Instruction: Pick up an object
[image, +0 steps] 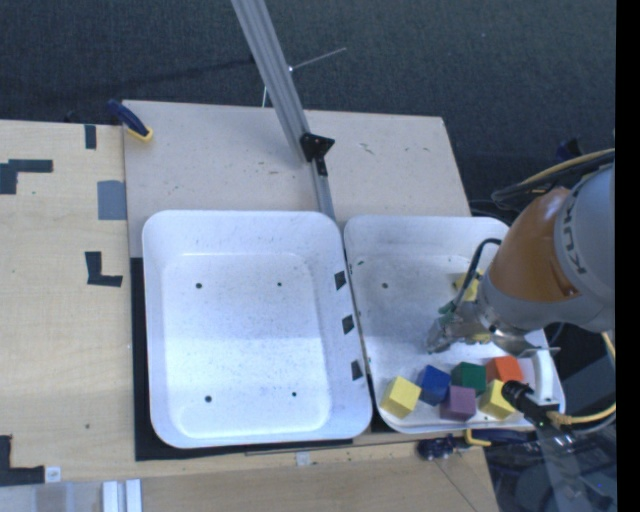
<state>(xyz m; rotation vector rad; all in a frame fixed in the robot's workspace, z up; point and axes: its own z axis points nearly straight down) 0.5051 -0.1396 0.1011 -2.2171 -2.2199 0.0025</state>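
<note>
My gripper (443, 335) hangs low over the right bin (400, 260), just above a cluster of small blocks at the bin's front. The cluster holds a yellow block (402, 396), a blue block (434, 384), a purple block (460, 401), a green block (468, 376), an orange block (507, 369) and a second yellow block (496, 399). Another yellow piece (467, 287) peeks out behind the wrist. I see nothing between the fingers. The arm's orange band (530, 255) covers the bin's right side.
The left bin (170, 260) sits beside the right one, their rims touching. A slanted metal pole (285, 85) rises from behind the bins. Cables trail at the right edge of the bench. A blue and yellow tool (130, 119) lies at the far left.
</note>
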